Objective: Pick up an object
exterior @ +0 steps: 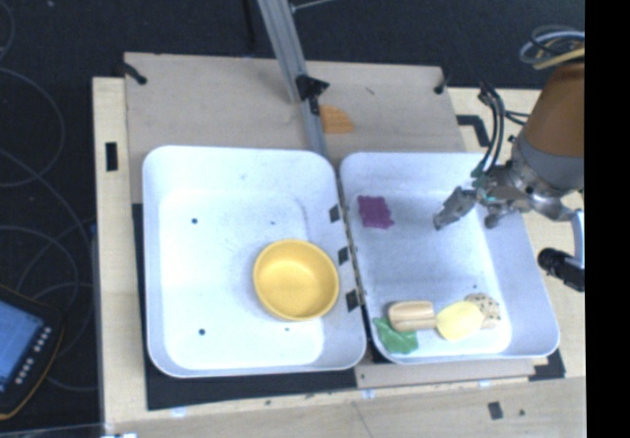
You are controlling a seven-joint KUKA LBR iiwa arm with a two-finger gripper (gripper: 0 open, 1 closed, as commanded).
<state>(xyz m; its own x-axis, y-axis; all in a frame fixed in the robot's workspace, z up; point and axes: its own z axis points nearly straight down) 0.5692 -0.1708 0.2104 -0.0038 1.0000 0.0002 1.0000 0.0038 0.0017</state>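
A yellow bowl [295, 279] sits in the left bin [177, 229]. In the right bin [413, 249] a purple flat piece [375, 212] lies near the upper left. Along that bin's front edge lie a tan cylinder [410, 315], a yellow lump [459, 321], a speckled beige piece [484, 306] and a green scrap [394, 337]. My gripper [471, 209] hangs over the right bin's upper right part, open, with nothing between its fingers. It is well to the right of the purple piece and above the group at the front edge.
A grey metal pole [281, 28] slants down from the top to the gap between the bins. An orange patch [336, 119] lies on the board behind the bins. A tablet [20, 347] sits at the lower left off the bench.
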